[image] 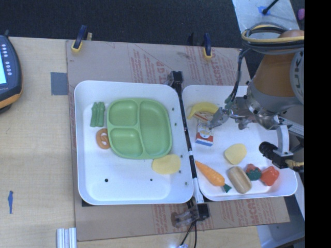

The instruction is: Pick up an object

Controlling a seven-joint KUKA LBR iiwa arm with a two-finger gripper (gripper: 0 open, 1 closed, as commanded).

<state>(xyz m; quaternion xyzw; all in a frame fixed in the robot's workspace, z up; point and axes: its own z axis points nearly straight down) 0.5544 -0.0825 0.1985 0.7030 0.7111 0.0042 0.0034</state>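
Nearest in the right bin [289, 189] lie a carrot [209, 173], a bread roll [239, 179] and red and teal toys [261, 174], hard to identify. Farther back sit a yellow disc [235, 153] and a small carton [205, 137]. The gripper [220, 117] hangs over the carton beside a banana [203, 109]; whether it is clenched cannot be told. The left bin [88, 180] holds a green divided plate [138, 127].

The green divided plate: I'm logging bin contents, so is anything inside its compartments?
Nothing lies in the three compartments of the green divided plate. A green bean bundle and pretzel lie beside it. Whatever is under the plate is hidden.
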